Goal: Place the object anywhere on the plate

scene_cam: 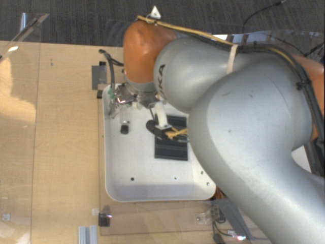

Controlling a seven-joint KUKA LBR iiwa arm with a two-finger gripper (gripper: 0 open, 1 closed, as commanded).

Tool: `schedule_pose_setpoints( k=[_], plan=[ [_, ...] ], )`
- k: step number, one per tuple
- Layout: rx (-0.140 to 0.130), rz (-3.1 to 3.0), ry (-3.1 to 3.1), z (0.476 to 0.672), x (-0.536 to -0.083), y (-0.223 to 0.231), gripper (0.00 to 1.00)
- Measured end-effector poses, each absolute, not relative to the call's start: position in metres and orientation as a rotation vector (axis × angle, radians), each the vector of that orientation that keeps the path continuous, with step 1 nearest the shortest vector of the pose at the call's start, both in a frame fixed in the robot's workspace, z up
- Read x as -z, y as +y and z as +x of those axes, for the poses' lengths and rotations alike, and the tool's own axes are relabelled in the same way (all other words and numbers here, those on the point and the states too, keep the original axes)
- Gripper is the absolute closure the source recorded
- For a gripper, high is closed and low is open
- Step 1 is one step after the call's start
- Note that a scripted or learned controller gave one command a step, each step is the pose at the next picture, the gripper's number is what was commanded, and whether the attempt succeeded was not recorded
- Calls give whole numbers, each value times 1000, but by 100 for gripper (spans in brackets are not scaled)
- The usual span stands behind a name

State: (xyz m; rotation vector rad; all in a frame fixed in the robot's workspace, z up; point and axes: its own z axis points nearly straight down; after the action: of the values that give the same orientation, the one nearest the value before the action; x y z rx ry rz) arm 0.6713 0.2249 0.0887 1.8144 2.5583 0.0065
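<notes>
My gripper (121, 120) hangs low over the far left part of the left white bin (133, 187), just under the orange band of the arm. A small dark tip at its lower end sits close to the bin floor. A black, ribbed, flat rectangular thing (171, 147) lies on the bin floor to the gripper's right, partly under the arm. The big grey arm covers the right side of the view and hides what is below it.
The bin's front half shows bare white floor with two small dark dots. A black bracket (98, 77) is fixed at the bin's far left corner. The wooden bench (51, 136) stretches to the left, and a small dark clip (105, 218) sits near the front edge.
</notes>
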Motion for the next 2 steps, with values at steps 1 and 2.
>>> schedule_pose_setpoints(
  k=[1, 2],
  plan=[
    [-24, 1811, 2557, 674, -103, 227, 100],
    [-16, 1444, 2781, 609, -91, 213, 100]
  ],
)
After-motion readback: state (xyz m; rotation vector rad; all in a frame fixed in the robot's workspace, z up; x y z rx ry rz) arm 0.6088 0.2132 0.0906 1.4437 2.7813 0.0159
